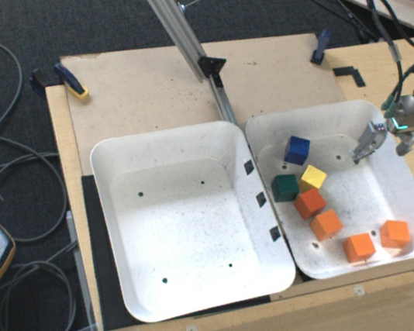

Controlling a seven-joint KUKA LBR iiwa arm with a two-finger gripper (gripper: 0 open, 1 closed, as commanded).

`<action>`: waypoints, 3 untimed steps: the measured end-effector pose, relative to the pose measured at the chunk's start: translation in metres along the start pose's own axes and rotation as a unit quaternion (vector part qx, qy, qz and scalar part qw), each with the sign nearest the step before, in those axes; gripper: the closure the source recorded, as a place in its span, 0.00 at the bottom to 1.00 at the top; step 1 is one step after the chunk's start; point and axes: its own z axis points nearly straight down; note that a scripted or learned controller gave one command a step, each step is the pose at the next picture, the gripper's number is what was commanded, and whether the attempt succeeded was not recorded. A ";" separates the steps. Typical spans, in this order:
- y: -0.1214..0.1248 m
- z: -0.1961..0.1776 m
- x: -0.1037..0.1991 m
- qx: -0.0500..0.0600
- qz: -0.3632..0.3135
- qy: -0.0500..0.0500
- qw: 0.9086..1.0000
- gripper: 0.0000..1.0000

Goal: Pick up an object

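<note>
The right bin [400, 191] holds several small cubes. A blue cube [296, 150] lies toward the back, with a dark green cube [285, 187] and a yellow cube [313, 177] just in front of it. A red-orange cube [309, 202] and an orange cube [326, 224] follow toward the front. Two more orange cubes [359, 247] [394, 233] rest near the front wall. My gripper [384, 144] hovers over the bin's back right part, open, with nothing between its fingers. It is well to the right of the blue cube.
The left bin [121, 214] sits beside the right one, their walls meeting in the middle. A slanted metal bar [183, 31] rises from the bench behind the bins. Blue clamps [72, 80] [320, 46] grip the board's back corners.
</note>
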 end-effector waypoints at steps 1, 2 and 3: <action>0.001 -0.002 0.000 -0.002 0.000 -0.001 1.000 0.00; 0.006 0.042 -0.001 0.000 0.000 0.000 1.000 0.00; 0.001 0.104 -0.003 0.002 0.000 0.001 1.000 0.00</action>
